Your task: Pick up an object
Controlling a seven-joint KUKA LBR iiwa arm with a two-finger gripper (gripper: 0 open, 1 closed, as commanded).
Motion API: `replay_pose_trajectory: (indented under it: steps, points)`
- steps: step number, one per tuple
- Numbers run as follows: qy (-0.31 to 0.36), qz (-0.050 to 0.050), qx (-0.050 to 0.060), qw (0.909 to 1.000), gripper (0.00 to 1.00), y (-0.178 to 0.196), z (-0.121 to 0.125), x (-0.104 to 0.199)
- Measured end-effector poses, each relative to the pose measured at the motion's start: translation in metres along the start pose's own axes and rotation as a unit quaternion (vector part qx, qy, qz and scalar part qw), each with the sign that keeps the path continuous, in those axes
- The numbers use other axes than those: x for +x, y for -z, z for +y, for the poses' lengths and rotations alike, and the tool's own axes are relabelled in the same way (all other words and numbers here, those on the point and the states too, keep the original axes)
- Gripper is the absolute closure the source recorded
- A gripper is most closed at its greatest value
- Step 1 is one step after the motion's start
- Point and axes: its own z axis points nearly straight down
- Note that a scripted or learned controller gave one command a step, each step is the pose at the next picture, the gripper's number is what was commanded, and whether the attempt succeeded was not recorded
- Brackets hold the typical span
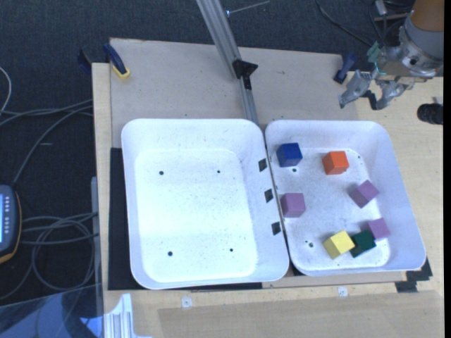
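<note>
I have the pincer [368, 94] up at the top right, over the bare bench [310, 83] just beyond the far rim of the right bin [394, 153]. Its two fingers [350, 91] point down and stand apart, with nothing between them. The grey wrist with its tan band runs off the top right corner.

All the blocks sit in the right bin. A blue cube [289, 154] lies near the far left corner, close to the divide between the bins. An orange cube [335, 163] is to its right, also toward the far side. A purple cube [293, 204] sits left of centre, below the blue one. A second purple cube [364, 193] is tilted on the right side, below the orange one. Near the front edge I see a yellow cube [340, 243], with a dark green cube [363, 242] touching or just beside it on the right, and a third purple cube [378, 228] just beside the green one, toward the right wall.

The left bin [134, 189] shows only its speckled white floor and a few dark dots. A metal rail [222, 37] slants down from the top to the gap between the bins. A blue and yellow clamp [116, 60] grips the far left corner of the bench
</note>
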Motion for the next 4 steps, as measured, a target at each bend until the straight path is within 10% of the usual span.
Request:
replay_pose_trajectory:
  steps: [1,4]
  points:
    - [0.000,0.000,0.000,1.0000,0.00,0.000,0.000,0.000]
    - [-0.001,0.001,0.003,1.0000,0.00,-0.169,-0.002,-0.011]
